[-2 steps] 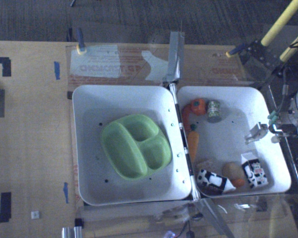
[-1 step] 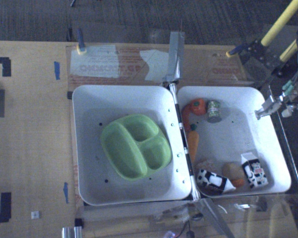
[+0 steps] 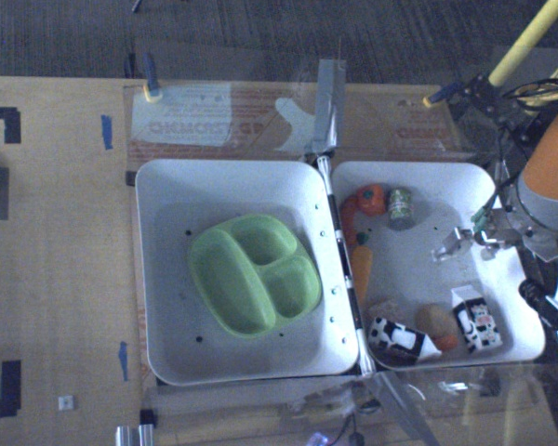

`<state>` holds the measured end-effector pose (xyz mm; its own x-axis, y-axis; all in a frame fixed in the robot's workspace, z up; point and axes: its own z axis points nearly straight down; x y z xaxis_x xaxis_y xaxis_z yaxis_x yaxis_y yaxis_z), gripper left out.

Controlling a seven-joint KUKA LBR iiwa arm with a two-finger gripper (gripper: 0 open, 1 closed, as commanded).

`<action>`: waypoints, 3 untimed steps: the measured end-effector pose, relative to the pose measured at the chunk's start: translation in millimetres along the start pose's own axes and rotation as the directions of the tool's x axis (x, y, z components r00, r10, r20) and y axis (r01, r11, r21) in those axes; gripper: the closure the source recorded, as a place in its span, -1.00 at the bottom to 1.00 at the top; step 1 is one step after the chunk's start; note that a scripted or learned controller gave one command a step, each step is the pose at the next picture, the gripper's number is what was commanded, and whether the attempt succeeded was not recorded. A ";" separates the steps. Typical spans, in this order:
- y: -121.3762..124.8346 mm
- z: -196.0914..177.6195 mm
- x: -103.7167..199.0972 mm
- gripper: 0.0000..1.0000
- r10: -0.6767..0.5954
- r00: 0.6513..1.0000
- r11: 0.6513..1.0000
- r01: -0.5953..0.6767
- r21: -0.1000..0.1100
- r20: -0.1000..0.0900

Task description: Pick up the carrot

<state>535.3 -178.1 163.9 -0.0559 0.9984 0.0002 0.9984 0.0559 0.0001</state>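
Observation:
The carrot (image 3: 361, 272) is a slim orange piece lying lengthwise against the left wall of the right bin (image 3: 465, 177). My gripper (image 3: 454, 243) hangs over the right half of that bin, well to the right of the carrot and apart from it. Nothing shows between its tips. The grey arm with its orange band (image 3: 547, 170) comes in from the right edge.
Near the carrot's far end lie a red piece (image 3: 348, 216), an orange round fruit (image 3: 372, 200) and a green can (image 3: 401, 207). A potato (image 3: 434, 319) and two cow-patterned cartons (image 3: 474, 323) (image 3: 396, 338) sit at the front. The left bin (image 3: 167, 193) holds a green divided plate (image 3: 253, 272).

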 end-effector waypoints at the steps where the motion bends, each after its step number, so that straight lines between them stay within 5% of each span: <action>1: 20.3 77.1 52.5 -1.00 -0.188 0.982 0.982 0.188 -0.005 0.002; 2: 21.5 66.1 51.9 1.00 -0.186 0.983 0.982 0.186 -0.010 0.003; 3: 28.4 -13.0 46.0 1.00 0.042 0.999 0.999 -0.042 -0.003 0.002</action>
<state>561.1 -130.5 176.9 -0.0140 0.9999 -0.0016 0.9999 0.0140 0.0028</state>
